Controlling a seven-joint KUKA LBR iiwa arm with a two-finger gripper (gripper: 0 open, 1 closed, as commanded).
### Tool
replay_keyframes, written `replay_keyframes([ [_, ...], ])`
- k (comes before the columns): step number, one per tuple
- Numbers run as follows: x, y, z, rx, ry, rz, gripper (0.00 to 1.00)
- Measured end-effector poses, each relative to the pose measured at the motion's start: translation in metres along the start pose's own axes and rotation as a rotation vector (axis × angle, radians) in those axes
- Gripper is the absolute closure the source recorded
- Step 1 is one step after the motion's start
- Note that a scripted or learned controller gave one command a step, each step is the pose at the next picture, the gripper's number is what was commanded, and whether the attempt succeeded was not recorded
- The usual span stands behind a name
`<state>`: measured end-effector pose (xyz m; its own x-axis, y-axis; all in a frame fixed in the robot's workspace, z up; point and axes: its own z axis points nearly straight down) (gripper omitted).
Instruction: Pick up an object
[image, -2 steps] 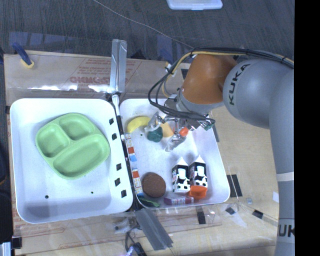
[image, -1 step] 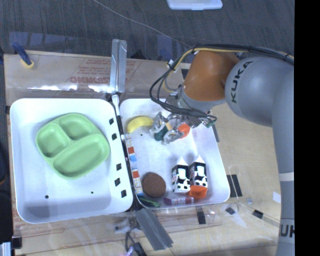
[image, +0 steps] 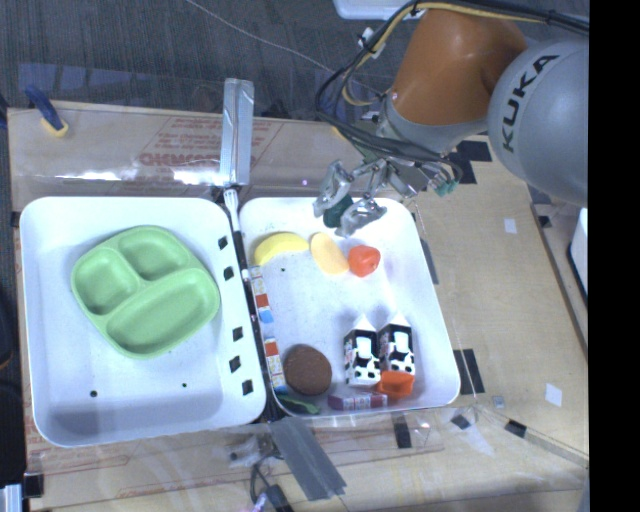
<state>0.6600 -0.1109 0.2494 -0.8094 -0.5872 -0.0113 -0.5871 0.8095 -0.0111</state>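
Note:
The right bin (image: 425, 290) holds several objects. A yellow banana (image: 280, 245), a pale yellow oval piece (image: 328, 253) and an orange-red piece (image: 364, 260) lie in a row near its far wall. A brown round object (image: 307, 368), a cow-patterned carton (image: 378, 352) and a small orange item (image: 397, 382) sit near its front wall. My gripper (image: 346, 207) hangs over the far edge of this bin, just above and behind the pale yellow piece. Its fingers (image: 328, 198) stand apart with nothing between them.
The left bin (image: 50, 400) holds a green divided plate (image: 147, 290). A metal bar (image: 237, 130) stands behind the divider between the bins. The arm's orange band (image: 455, 60) and cables overhang the right bin's far corner.

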Motion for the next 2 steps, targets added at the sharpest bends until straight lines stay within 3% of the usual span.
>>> replay_keyframes([
  [1, 0.008, 0.017, 0.154, -0.012, 0.009, 0.027, 1.0],
  [2, -0.042, 0.06, 0.051, -0.004, 0.001, 0.056, 1.0],
])
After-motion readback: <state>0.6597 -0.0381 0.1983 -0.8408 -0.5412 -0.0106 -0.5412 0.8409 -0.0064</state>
